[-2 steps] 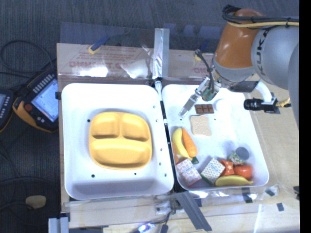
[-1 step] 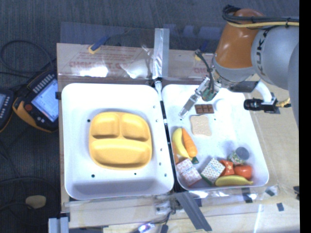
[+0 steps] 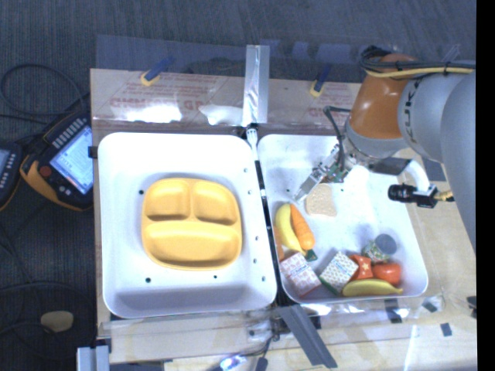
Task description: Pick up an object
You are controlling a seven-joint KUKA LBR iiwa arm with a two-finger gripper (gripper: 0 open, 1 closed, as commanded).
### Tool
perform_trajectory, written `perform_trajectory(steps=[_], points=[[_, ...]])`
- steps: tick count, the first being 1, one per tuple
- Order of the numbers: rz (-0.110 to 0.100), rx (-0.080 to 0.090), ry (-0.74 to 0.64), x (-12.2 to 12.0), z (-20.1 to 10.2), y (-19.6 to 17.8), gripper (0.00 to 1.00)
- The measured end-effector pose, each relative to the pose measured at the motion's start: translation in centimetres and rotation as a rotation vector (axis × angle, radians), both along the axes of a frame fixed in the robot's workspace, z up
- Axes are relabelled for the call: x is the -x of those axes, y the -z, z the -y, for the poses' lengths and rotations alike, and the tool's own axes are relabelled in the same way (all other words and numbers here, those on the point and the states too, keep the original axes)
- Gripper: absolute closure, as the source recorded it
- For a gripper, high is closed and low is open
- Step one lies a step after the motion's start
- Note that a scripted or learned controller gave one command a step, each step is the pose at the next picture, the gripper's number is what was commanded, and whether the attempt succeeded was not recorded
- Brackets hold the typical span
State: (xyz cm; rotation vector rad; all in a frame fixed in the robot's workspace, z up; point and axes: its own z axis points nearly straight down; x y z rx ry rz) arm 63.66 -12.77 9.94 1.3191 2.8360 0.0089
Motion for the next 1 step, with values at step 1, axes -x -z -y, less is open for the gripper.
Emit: perform_trajectory(steps=[1], points=[[-0.016,-0.005,0.237,8.71,-2.33,-2.11,0.00]])
